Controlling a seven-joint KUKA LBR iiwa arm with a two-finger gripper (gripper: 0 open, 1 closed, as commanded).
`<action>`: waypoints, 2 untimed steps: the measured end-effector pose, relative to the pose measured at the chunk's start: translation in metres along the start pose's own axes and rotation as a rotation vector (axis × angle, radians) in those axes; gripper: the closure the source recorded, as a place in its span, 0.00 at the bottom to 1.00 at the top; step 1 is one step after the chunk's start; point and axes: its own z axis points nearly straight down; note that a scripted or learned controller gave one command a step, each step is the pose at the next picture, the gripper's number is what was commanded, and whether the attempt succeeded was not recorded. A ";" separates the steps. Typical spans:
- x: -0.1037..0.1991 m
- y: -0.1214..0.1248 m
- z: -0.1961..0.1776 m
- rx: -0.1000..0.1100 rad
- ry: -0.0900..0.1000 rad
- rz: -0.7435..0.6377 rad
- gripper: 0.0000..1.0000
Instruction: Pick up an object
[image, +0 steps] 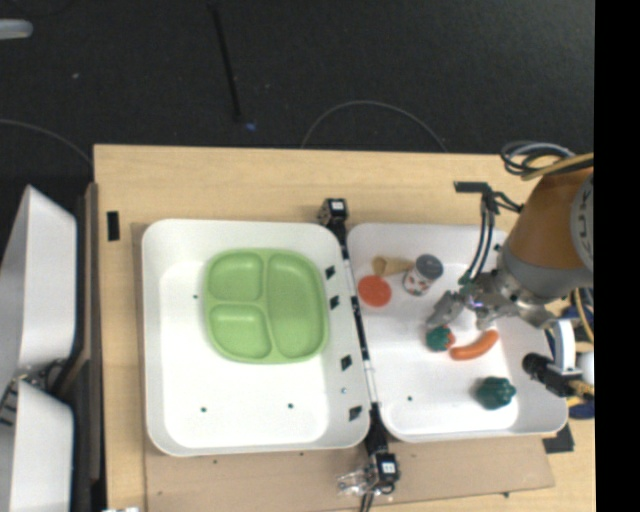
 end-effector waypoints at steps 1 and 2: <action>-0.001 0.000 0.037 -0.001 -0.001 0.003 0.00; -0.002 0.002 0.023 -0.008 -0.002 0.006 1.00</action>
